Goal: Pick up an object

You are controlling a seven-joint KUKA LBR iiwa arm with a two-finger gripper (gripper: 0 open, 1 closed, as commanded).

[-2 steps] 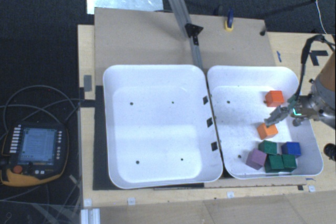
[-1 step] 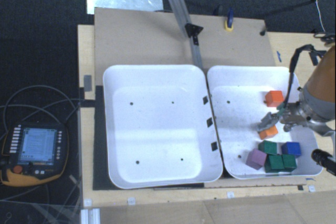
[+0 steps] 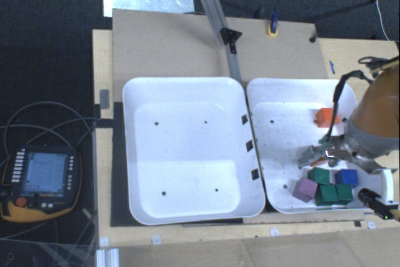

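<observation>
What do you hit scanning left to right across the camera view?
Teach pendant → left bin → right bin → purple block → gripper → blue block.

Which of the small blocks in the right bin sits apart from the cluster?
The orange block, alone near the right bin's far side; the purple, green and blue blocks huddle at its near edge.

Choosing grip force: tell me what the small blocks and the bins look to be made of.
Purple block, green blocks, blue block, orange block: matte, flat colour, crisp edges, probably painted wood or foam. Right bin and left bin: smooth white moulded plastic, rounded corners.
</observation>
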